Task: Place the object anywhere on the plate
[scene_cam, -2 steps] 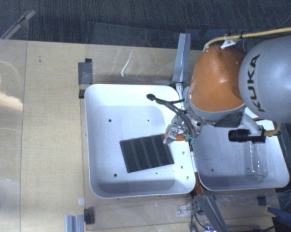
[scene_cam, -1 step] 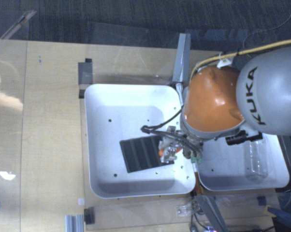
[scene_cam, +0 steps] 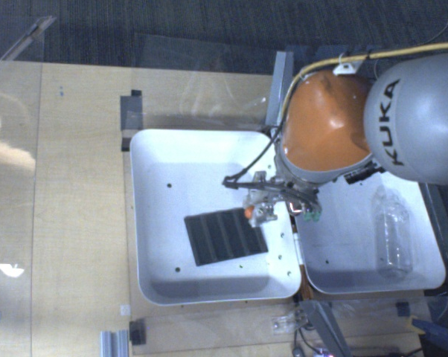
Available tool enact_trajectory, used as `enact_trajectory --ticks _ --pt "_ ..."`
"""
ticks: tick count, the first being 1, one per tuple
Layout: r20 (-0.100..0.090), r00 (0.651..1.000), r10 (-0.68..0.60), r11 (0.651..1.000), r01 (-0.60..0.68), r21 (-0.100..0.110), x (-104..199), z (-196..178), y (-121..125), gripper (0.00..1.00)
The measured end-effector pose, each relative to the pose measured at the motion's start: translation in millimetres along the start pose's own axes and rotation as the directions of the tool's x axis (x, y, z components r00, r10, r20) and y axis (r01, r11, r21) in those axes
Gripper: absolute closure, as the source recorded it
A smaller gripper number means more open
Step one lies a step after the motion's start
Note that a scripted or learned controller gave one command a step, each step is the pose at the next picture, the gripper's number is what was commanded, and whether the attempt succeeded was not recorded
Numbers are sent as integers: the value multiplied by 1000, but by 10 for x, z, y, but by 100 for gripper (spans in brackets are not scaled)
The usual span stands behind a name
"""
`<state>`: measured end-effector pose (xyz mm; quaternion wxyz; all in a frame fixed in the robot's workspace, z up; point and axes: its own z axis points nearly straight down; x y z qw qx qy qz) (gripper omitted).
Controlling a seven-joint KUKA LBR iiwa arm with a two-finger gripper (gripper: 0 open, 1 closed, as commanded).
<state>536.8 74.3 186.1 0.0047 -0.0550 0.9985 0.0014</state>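
The claw (scene_cam: 263, 208) hangs low over the left bin (scene_cam: 157, 162), right at the upper right corner of the one dark ribbed plate (scene_cam: 225, 236). A small orange thing (scene_cam: 249, 212) shows at its tip, perhaps pinched, though I cannot tell how the claw is set. Placing looks to be in hand; next comes a short shift down-left over the plate, then release. Right of the claw, one clear bottle (scene_cam: 391, 229) lies in the second bin (scene_cam: 432, 277).

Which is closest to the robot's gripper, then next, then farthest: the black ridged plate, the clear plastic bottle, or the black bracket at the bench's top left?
1. Black ridged plate, just left of and below the gripper.
2. Clear plastic bottle, in the right bin.
3. Black bracket, beyond the left bin's far corner.
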Motion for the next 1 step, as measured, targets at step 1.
enact_trajectory --ticks 1 --pt "0 1000 0 1000 0 0 0 -1 0 0"
